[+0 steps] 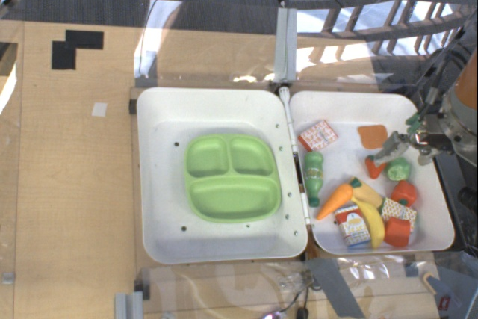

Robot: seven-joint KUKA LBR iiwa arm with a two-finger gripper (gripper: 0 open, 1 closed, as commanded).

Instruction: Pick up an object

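Two shallow white bins are seen side by side on the bench from the single overhead camera. In the left bin (160,160) a green divided plate (231,177) is laid flat, near the middle. In the right bin (351,112) a clutter of toy food is gathered: a patterned red-and-white packet (318,135) near the divider, a green bottle (313,177) below it, an orange flat piece (372,135), a carrot (334,200), a banana (370,214), a small carton (351,226), and red pieces (400,220) toward the near right corner.

The gripper (403,149) is reached in from the right and is lowered over the right bin's far right part, just above a small green round object (399,169) and beside a small orange piece (373,167). Whether its fingers are released or clenched cannot be told at this size and angle, and nothing is seen held between them.

No object is shown lifted; every item appears to be resting on the bin floor. The task is judged to be at the approach stage, with the green round object the likeliest target. The grasp and the lift are left to be done.
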